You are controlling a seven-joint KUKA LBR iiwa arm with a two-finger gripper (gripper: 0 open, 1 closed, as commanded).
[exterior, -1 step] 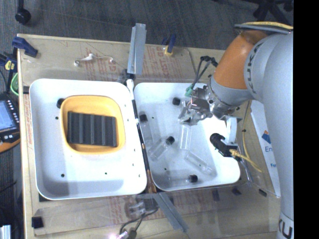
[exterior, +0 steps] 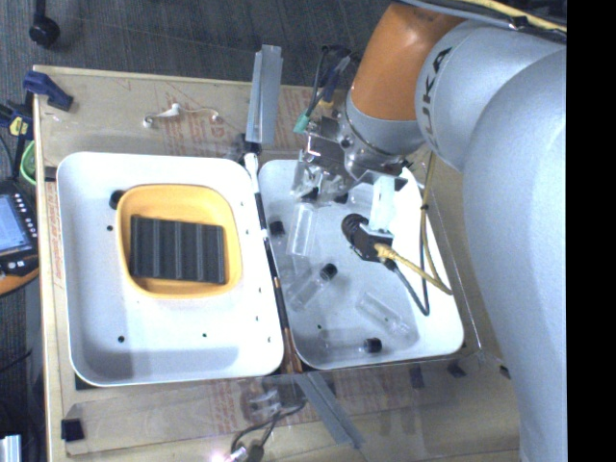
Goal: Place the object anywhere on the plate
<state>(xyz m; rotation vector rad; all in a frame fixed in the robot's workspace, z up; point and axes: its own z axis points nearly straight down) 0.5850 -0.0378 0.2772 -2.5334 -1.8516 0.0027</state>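
In the left white bin (exterior: 87,287) lies the squarish yellow plate (exterior: 178,241), a dark ribbed block on it. The right white bin (exterior: 438,325) holds clear plastic pieces (exterior: 304,229), likely the object. The gripper (exterior: 313,183) hangs over its far-left corner; whether it grasps anything I cannot tell. Seemingly the pick-up step; next, a secure grasp, then carrying left.

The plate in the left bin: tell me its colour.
Yellow-orange plate, with a dark ribbed insert at its centre; camera view.
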